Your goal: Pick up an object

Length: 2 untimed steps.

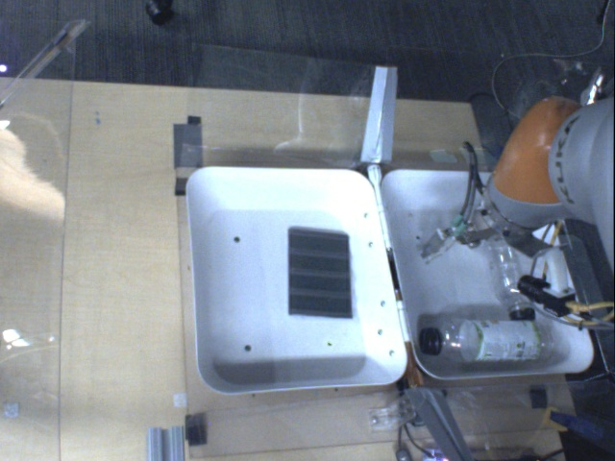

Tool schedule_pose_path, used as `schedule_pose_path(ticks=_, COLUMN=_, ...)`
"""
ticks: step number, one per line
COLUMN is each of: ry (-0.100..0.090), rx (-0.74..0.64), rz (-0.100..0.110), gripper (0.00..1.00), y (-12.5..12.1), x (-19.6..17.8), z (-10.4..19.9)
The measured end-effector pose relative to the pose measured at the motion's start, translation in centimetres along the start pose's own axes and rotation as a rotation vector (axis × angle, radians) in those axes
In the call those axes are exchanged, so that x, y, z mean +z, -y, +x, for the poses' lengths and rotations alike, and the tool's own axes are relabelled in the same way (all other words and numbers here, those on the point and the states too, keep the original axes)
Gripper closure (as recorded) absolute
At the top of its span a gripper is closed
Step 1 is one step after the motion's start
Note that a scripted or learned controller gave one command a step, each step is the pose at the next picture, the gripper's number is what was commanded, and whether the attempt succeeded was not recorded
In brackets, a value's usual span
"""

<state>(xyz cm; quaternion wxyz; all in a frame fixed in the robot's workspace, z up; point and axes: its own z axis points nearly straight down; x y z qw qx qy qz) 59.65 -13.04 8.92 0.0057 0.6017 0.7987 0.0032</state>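
tool (pixel 459 230) over right bin (pixel 423 195), grip state unclear; clear bottle (pixel 480 340) lies near front wall

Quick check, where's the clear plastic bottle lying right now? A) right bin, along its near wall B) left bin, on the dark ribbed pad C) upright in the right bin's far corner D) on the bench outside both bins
A: the bottle lies on its side along the near wall of the right bin, dark cap toward the left bin.
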Motion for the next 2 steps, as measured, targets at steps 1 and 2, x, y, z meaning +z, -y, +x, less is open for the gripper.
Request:
schedule_pose_path(ticks=1, ry=-0.001, rx=0.026, rz=0.005, gripper=0.00, y=1.4, x=-6.9, z=-5.9)
schedule_pose_path(ticks=2, ry=0.000, rx=-0.005, rz=0.004, gripper=0.00, y=-0.2, x=-15.9, z=-7.8)
